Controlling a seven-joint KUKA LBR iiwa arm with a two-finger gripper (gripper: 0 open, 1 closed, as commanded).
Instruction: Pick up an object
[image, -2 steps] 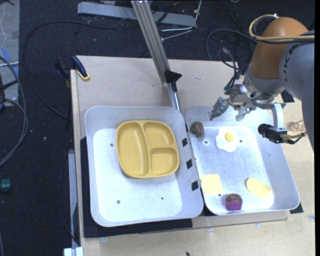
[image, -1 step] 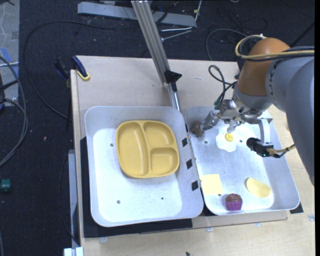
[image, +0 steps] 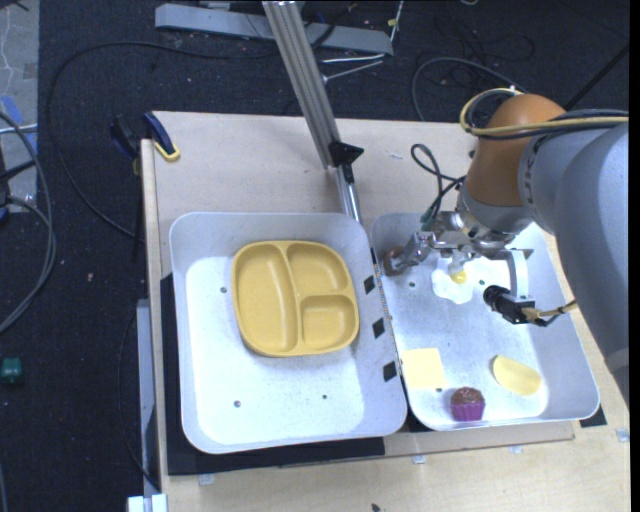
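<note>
My gripper (image: 455, 272) hangs low over the back part of the right bin (image: 570, 385), directly above a white fried-egg toy with a yellow yolk (image: 452, 285). Its body hides part of the toy, and I cannot tell whether it touches it. Nearer the front of the same bin lie a pale yellow square block (image: 422, 367), a purple cupcake toy (image: 467, 403) and a yellow oval piece (image: 516, 376). The grey arm with its orange band (image: 510, 150) reaches in from the right.
The left bin (image: 200, 400) holds a yellow divided plate (image: 295, 298). A slanted metal pole (image: 315, 95) rises behind the bins, and its black clamp (image: 345, 155) sits near the right bin's back corner. Cables trail over the bench beside the arm.
</note>
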